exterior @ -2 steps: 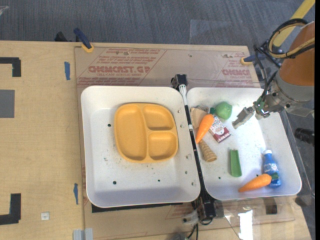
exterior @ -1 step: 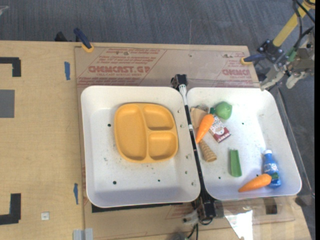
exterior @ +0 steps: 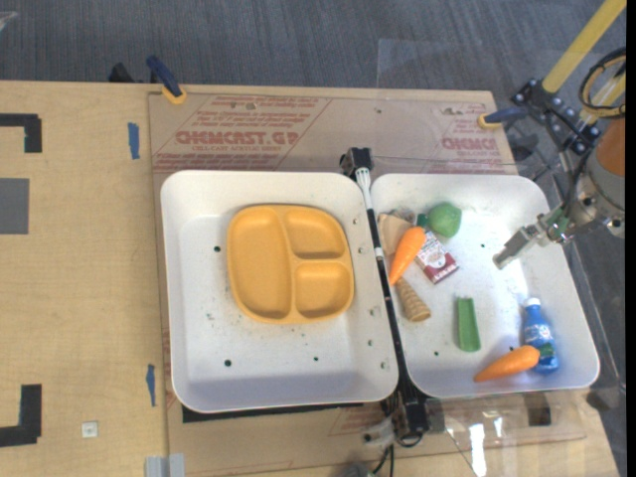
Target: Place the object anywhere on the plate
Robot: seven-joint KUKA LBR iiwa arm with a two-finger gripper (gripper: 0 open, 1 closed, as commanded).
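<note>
Bench items: cardboard sheet (exterior: 328, 127) printed in red lettering; blue clamps (exterior: 164, 78); black tape marks (exterior: 25, 132); grey carpet floor (exterior: 298, 18).

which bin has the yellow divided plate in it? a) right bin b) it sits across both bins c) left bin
c: the yellow divided plate lies flat in the left bin, while the right bin holds the toy carrots, the green pieces and the blue bottle.
</note>
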